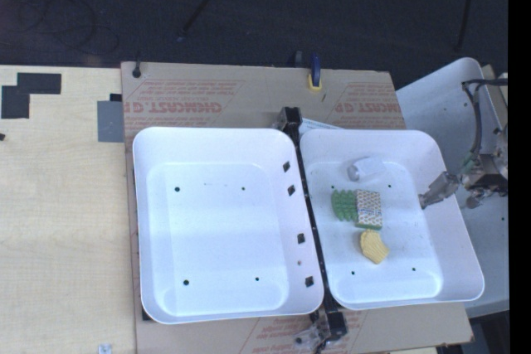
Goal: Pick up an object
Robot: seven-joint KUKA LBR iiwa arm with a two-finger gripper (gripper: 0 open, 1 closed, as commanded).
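White plastic forms the two shallow bins sitting side by side on a brown cardboard sheet (249, 91) laid over the pale wooden tabletop (58, 220). The left bin (158, 294) has bare walls and floor marked by a few small dark holes. The right bin (452, 278) holds three small things grouped near its middle. A pale, whitish rounded object (362, 169) lies toward the far side of the bin floor. Just nearer the camera sits a green piece (343, 204) touching a speckled grey-and-white block (369, 208) on its right. A yellow lump (373, 246) lies just in front of that block, slightly apart from it.

From the right, the arm reaches in low, and its end effector (437, 191) is over the right bin's right-hand wall, well apart from the three things. It looks thin and grey against the white plastic, too small and blurred to tell how it is set; nothing is seen caught in it. A blue-and-yellow clamp (315, 72) grips the cardboard's far edge. Dark patches (33, 91) mark the tabletop at the left.
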